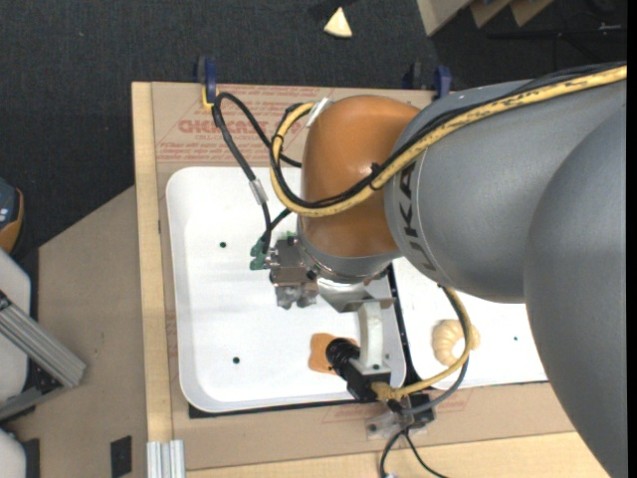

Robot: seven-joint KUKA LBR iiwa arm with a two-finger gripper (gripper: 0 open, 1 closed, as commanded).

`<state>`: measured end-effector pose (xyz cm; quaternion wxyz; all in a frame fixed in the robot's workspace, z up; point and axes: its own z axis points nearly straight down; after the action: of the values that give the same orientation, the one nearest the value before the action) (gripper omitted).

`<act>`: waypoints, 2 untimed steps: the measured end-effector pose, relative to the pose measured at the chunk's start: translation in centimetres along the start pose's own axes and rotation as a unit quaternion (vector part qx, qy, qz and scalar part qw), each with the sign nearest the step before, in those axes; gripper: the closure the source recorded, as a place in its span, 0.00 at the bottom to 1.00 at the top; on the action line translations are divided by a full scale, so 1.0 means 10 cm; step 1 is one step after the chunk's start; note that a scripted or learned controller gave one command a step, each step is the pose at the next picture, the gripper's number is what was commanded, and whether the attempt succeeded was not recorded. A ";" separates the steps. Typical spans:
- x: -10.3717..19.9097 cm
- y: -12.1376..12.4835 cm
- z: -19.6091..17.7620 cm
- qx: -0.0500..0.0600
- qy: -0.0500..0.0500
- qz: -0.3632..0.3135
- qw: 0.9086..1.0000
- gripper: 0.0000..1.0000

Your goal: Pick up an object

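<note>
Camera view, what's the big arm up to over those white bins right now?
Gripper low over left bin; fingers unreadable. Orange object on bin floor near front edge, untouched. Cream object in right bin. Arm covers much of both bins.

Left bin [204,297]: smooth white plastic, slight sheen, same finish on the right bin [498,357] past the divider. Bench top [149,267] under both: matt tan cardboard-like board, red print along the far edge. Arm [528,197] above the wrist: smooth grey painted shell, orange band [348,177] glossy with soft highlights. Wrist hardware [294,277] just below the band: bare dull metal. Cables [239,147] looping over the band: black and yellow rubbery sheath. Orange object [320,352] near the tool: matt. Cream object [450,339] right of the tool: pale, ribbed. Floor [100,28] beyond the bench: dark rough carpet
</note>
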<state>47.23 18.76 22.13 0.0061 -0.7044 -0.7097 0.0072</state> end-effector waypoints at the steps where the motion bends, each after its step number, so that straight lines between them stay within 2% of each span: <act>1: -0.05 0.38 -1.74 -0.020 0.004 0.003 1.000 1.00; 2: -0.25 0.02 -1.53 -0.007 0.000 0.005 1.000 1.00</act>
<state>47.76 16.25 37.43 0.0013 -0.7077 -0.7065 0.0019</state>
